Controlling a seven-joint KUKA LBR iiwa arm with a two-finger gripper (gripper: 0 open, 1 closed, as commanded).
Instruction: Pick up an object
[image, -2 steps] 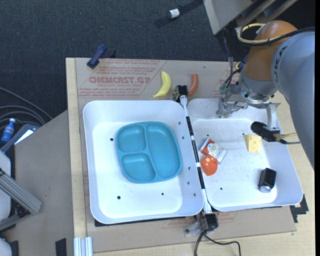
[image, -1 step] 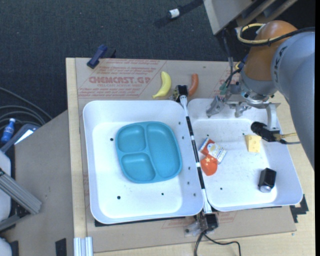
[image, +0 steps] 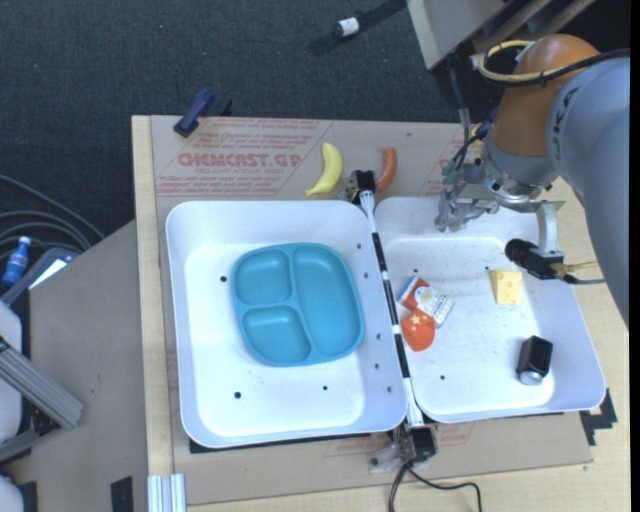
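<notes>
Cheese wedge (image: 508, 288) in right bin (image: 570, 390); arm (image: 560, 110) bent over bin's back edge.

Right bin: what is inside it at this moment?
The right bin holds a yellow block, a black block and a red-and-white packet. The end effector covers its far edge.
</notes>
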